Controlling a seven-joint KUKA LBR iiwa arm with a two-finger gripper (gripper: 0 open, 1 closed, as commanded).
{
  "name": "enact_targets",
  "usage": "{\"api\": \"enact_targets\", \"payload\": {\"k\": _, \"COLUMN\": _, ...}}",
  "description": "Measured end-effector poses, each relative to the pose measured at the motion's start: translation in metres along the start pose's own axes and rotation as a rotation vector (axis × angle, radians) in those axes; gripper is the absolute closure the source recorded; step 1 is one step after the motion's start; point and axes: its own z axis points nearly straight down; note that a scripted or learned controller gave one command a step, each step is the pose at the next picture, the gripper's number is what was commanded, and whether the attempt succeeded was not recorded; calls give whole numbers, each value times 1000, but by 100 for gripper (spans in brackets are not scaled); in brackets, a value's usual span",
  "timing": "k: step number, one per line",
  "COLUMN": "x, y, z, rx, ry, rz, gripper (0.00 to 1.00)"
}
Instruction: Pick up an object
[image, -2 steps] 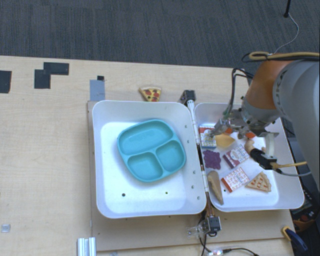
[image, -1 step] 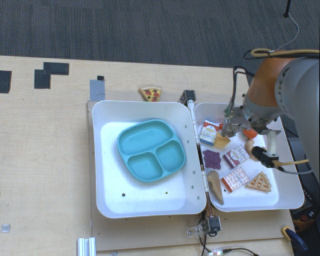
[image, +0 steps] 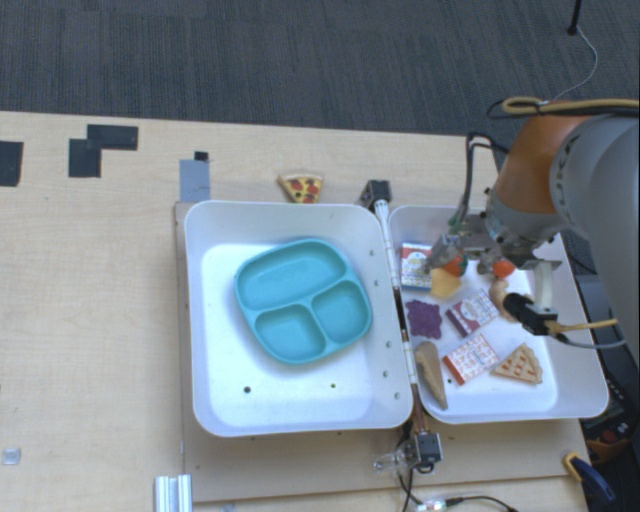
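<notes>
The gripper (image: 470, 262) is hanging low over the back of the right bin (image: 580, 400), and I cannot tell whether it is gripping anything. Just beneath it a yellow wedge (image: 445, 284) is lying among small toy foods; it is looking light, stiff and smooth, so pinching across its flat sides seems safest.

Bright, even overhead light; mild glare on the left white bin (image: 215, 330); soft shadows, slight blur.
</notes>
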Motion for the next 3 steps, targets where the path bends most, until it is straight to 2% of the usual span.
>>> {"api": "enact_targets", "payload": {"k": 1, "x": 1, "y": 2, "z": -11, "rx": -3, "ry": 0, "rz": -4, "gripper": 100}}
{"api": "enact_targets", "payload": {"k": 2, "x": 1, "y": 1, "z": -11, "rx": -3, "ry": 0, "rz": -4, "gripper": 0}}
{"api": "enact_targets", "payload": {"k": 3, "x": 1, "y": 3, "z": -23, "rx": -7, "ry": 0, "rz": -8, "gripper": 100}}
